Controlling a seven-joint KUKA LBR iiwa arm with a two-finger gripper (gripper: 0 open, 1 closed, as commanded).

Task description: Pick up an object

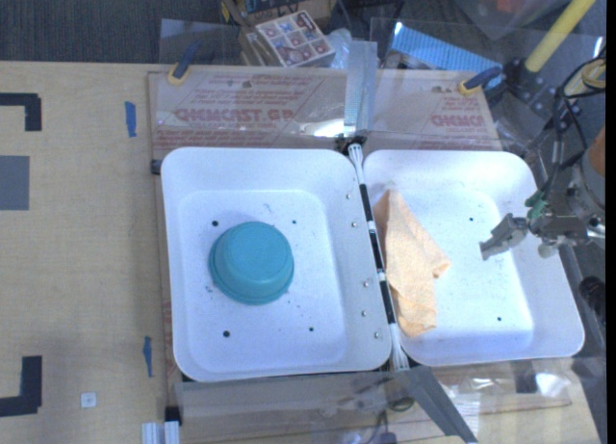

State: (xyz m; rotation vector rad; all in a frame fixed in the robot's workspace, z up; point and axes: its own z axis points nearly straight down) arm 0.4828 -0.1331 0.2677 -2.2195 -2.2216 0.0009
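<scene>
I see a light wooden surface with black marks and bits of blue tape on it. Two white bins sit on it side by side — the left bin and the right bin, their edges touching.

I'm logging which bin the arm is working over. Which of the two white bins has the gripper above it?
The right bin, the one holding the orange cloth. The gripper hangs over its right side; the left bin holds a teal bowl.
</scene>
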